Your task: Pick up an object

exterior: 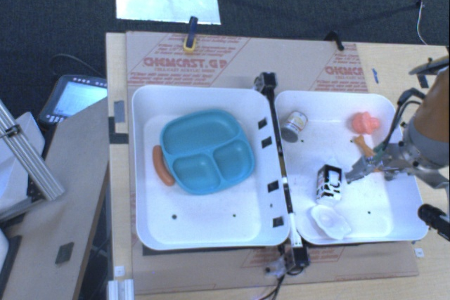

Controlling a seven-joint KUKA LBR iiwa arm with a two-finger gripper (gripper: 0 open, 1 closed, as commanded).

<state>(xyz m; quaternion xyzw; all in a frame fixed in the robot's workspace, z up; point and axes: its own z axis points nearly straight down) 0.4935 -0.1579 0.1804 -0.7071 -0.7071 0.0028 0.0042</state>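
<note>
Cardboard covers the surface, and two white bins are set on it side by side. In the left bin a blue divided plate is seen, tilted a little, with an orange sausage lying just beside its left edge, long axis running roughly up and down the view. In the right bin several things are spread: a small tin can on its side near the upper left corner, a pink toy near the upper right, an orange carrot-like stick just below it, slanted, a black-and-white carton with its long axis near upright in the view, and a clear plastic cup just below the carton. The gripper is seen low over the right bin, just right of the carton; its fingers are pointed left toward the carton, and nothing is seen between them. How far they are parted cannot be told.
</note>
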